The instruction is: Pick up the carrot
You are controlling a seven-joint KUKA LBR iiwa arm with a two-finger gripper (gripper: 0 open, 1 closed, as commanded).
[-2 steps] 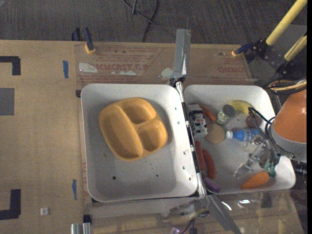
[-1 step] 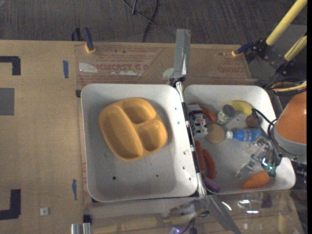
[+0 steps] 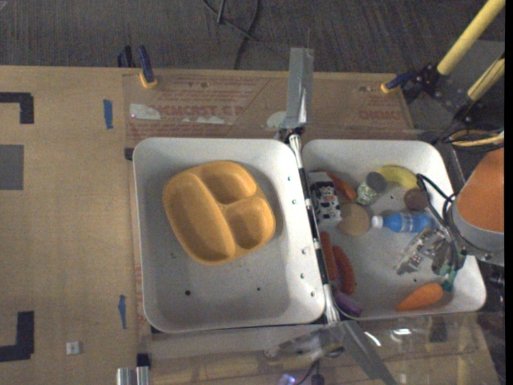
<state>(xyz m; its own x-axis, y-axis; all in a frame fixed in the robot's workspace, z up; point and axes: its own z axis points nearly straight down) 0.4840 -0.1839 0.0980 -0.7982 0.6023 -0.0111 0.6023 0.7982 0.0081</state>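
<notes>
With the hand (image 3: 430, 257) hovering, its opening impossible to tell and nothing visibly held, the carrot (image 3: 420, 297) lies just below it, so it should descend squarely across the carrot's width.

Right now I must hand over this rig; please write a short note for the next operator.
Gripper: over the right bin, near its right side; whether it is open or shut cannot be told.
Carrot: lies on the right bin floor at the near right corner, just below the gripper, not held.
Left bin: holds a yellow divided dish.
Done: nothing yet.
Left: grasp the carrot and lift it.
</notes>
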